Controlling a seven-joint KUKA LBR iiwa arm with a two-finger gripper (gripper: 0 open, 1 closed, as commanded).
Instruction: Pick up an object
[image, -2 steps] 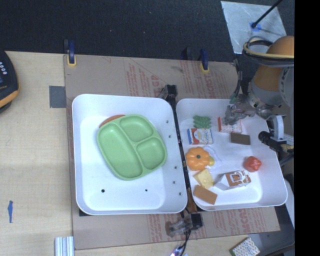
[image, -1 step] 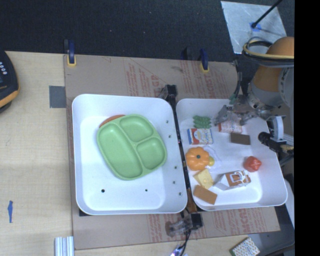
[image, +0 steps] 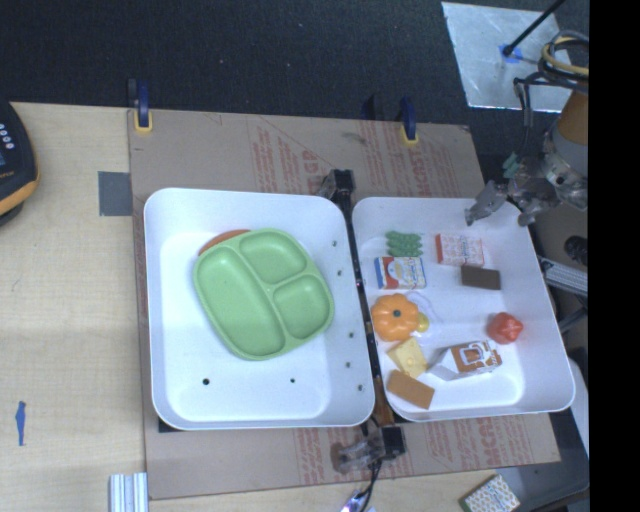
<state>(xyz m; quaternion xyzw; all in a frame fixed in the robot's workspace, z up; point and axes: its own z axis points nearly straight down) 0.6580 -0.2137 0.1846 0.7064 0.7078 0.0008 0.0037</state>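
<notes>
pumpkin (image: 394, 316) sits near the left wall of the right bin (image: 553, 330), touching a yellow bit on its right side, with a cheese wedge (image: 408, 356) and a brown cracker (image: 410, 389) just below it. around it lie a green leaf piece (image: 404, 243), a small carton (image: 400, 271), a red-and-white packet (image: 460, 249), a brown block (image: 481, 278), a tomato (image: 506, 327) and a little box (image: 471, 358). the left bin (image: 170, 300) carries a green plate (image: 263, 292) with something orange under its upper edge.

the tool (image: 490, 205) hovers over the far right corner of the right bin, well apart from every item, and holds nothing; whether it stands wide or narrow i cannot tell, it is too small and blurred.

risks, as i judge them: the pumpkin is round and may roll out of a pinch. the cluster at the lower left is crowded, so a descent there could catch two things or shove one against the wall. flat pieces such as the packet and the cracker give little to grip. a drop close to the rim could strike the wall of the bin.
</notes>
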